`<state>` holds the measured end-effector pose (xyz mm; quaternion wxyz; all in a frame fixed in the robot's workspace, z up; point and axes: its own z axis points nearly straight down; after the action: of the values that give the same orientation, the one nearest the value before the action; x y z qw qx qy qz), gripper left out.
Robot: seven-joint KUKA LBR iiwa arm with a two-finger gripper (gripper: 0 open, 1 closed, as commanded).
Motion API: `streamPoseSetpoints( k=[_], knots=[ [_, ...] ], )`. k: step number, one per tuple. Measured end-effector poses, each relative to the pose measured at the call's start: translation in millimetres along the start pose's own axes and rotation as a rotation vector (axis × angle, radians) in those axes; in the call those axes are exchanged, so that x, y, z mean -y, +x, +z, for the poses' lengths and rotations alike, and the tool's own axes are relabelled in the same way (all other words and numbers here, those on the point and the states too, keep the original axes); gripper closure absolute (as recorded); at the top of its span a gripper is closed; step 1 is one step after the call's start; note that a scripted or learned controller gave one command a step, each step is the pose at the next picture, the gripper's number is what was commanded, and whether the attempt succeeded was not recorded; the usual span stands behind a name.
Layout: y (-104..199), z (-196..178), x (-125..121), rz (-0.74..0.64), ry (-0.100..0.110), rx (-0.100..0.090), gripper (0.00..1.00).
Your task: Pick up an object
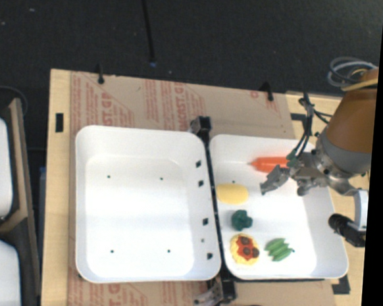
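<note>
Two bins | five toys, right bin: carrot, lemon, broccoli, pizza, pea pod | end effector state: cannot tell

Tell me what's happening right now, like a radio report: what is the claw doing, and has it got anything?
Gripper open over right bin, holding nothing. Orange carrot just beside it; yellow piece, green toys, pizza toy lie untouched. Nothing blocking.

A light wooden surface carries a sheet of brown cardboard printed with red lettering. On it sit two shallow white bins side by side, the left bin and the right bin, touching along black clips. A black cable crosses the dark floor behind.
</note>
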<state>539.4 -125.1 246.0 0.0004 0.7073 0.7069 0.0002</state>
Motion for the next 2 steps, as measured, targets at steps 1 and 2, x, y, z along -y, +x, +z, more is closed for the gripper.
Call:
streamPoseSetpoints(
  k=[1, 2],
  knots=[
    [21.3, 151.7, -7.2, -0.001, 0.013, -0.002, 0.00],
    [19.7, 145.3, -27.7, 0.000, 0.000, 0.000, 0.00]
  ],
)
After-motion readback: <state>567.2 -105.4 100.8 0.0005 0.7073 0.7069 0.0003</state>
